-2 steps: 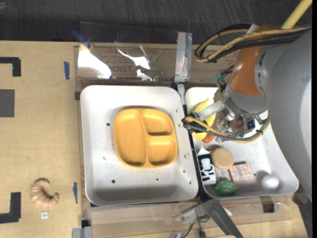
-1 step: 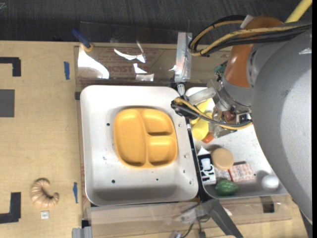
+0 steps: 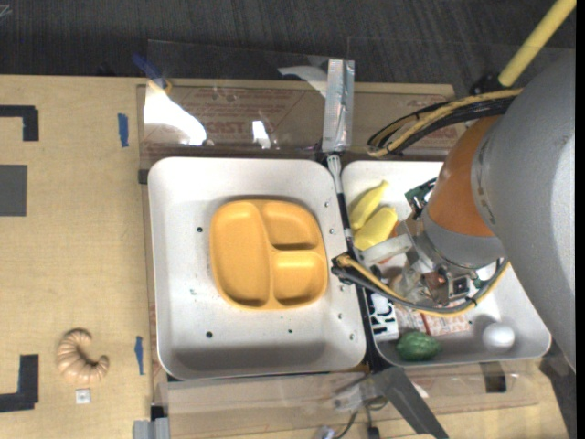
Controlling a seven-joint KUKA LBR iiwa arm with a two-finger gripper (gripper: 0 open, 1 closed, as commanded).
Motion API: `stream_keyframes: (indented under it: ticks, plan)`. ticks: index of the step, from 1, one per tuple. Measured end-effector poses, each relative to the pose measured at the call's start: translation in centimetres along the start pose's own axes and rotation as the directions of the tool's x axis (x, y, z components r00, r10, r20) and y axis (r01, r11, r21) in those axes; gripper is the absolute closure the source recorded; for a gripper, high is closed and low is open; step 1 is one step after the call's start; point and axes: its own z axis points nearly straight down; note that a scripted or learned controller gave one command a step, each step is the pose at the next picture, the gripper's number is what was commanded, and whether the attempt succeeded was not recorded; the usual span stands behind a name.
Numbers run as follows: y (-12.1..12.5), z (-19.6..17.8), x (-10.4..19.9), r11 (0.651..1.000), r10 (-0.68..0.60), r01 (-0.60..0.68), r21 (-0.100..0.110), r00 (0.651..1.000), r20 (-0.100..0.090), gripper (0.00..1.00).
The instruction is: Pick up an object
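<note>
Cardboard-topped table [image 3: 73, 154], two white bins: yellow divided tray [image 3: 269, 251] in the left bin [image 3: 174, 245], arm's claw [image 3: 430, 277] down over the right bin [image 3: 526, 323] by a yellow banana toy [image 3: 370, 213] and green thing [image 3: 418, 345]; can't tell its grip

Matt plastics against cardboard-brown board

Smooth white plastic in left bin [image 3: 174, 245] and right bin [image 3: 526, 323], soft sheen at rims; matt yellow-orange plastic in divided tray [image 3: 265, 250]; glossy yellow plastic on the yellow pieces [image 3: 373, 216]; waxy green on small green object [image 3: 419, 345]; pale, satin-smooth ball [image 3: 499, 337]; ridged, rubbery tan on croissant-like toy [image 3: 80, 355]; matt brown, paper-like bench [image 3: 64, 273]; clear, glaring film on sheet [image 3: 228, 112]; dull grey metal, smooth orange band on arm [image 3: 512, 154]
</note>
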Motion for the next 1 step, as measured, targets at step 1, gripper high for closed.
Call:
stream_keyframes:
  ticks: [1]
  plan:
    - [-2.64, -6.88, 0.98, 0.897, -0.442, 0.441, -0.006, 0.897, -0.007, 1.0]
